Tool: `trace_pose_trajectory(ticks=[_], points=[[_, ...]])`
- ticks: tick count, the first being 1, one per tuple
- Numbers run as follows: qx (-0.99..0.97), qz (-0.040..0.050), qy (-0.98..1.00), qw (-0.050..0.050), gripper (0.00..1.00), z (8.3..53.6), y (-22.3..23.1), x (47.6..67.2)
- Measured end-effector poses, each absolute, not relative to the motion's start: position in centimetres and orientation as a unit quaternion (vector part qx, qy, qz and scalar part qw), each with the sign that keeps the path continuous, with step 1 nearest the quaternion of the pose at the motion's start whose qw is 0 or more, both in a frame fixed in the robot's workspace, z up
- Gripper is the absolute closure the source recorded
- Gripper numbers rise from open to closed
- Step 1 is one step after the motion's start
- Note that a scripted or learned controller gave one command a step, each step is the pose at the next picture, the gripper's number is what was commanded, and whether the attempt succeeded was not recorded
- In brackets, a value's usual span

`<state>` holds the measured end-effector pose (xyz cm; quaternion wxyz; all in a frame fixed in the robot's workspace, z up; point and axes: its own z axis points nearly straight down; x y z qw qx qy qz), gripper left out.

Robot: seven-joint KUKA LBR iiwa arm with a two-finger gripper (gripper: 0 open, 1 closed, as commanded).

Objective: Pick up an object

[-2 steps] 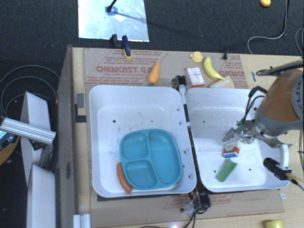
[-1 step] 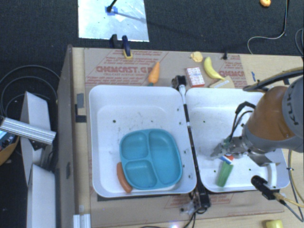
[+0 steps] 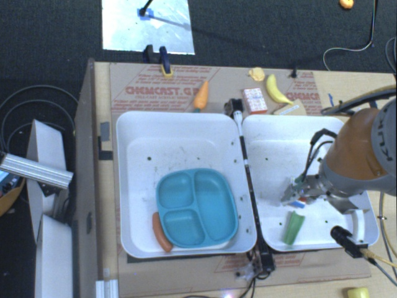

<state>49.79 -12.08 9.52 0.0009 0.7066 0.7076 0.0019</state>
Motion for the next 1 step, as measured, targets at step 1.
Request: trace_pose_trajectory(ticks=[1], points=[[0.702, 0.0060, 0.713, 0.003, 1.00, 18.97, -1.79, 52.80]])
